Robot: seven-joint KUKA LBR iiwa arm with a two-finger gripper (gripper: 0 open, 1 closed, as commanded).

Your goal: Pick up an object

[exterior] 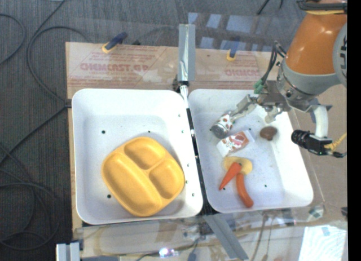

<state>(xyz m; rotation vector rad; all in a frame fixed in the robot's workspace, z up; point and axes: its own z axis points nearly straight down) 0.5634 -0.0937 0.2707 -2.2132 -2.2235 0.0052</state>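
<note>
A loose cluster of small objects is lying in the right-hand shallow white bin (293, 189). Near the bin's middle, a small white and red packet (235, 142) is resting flat, and just above it a short grey and white cylindrical piece with red marks (221, 125) is lying tilted. Below the packet, a small yellow lump (241, 165) is touching two orange carrot-shaped toys (237, 182), which are spreading apart toward the bin's near edge. A small brown rounded object (268, 133) is sitting apart, closer to the bin's right wall.

The metal two-finger gripper (243, 107) is reaching in from the right, hanging over the upper part of this bin with its tip close to the cylindrical piece; whether it is gripping anything cannot be told. Behind it, the grey arm with its orange band (315, 43) is filling the upper right.

In the left-hand white bin (90, 113), a yellow plastic divided tray with three compartments (143, 175) is lying alone.
</note>
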